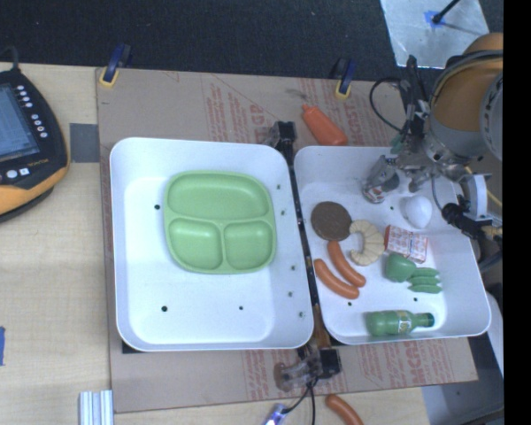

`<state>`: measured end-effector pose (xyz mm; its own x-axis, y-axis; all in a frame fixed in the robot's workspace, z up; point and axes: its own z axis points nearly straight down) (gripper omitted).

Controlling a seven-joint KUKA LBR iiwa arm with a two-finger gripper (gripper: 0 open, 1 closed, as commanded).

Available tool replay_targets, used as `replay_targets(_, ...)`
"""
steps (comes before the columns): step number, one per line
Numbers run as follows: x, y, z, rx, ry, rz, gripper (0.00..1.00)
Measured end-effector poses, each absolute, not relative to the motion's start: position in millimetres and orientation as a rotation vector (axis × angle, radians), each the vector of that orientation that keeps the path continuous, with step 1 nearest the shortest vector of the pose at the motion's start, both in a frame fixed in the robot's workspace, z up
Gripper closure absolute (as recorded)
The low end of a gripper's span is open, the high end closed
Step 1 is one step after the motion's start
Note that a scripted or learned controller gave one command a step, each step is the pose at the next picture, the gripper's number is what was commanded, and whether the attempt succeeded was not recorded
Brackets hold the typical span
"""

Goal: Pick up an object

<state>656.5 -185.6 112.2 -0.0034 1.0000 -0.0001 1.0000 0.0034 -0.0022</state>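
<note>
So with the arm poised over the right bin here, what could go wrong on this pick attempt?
1. The gripper sits over bare bin floor at the right white bin's far end, beside the white egg-shaped object, so it may well close on nothing.
2. The brown round patty, beige croissant-shaped piece and two orange sausages lie crowded together; a grasp there could nudge neighbours or catch two.
3. The green bottle lies on its side by the near wall and could roll.

arm (pixel 472 82) cut off right, orange sausage (pixel 345 408) cropped below
</note>
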Motion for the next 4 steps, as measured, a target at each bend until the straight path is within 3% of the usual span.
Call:
replay_targets(1, 655.9, -176.8, 91.7, -2.214, -2.224, 0.005, 0.0)
replay_targets(2, 656.9, -212.2, 191.4, -2.219, -2.226, 0.001, 0.0)
replay_targets(3, 657.0, -211.8, 116.3, -2.218, -2.225, 0.0, 0.0)
replay_targets(4, 632.8, -211.2, 91.8, -2.214, -2.227, 0.005, 0.0)
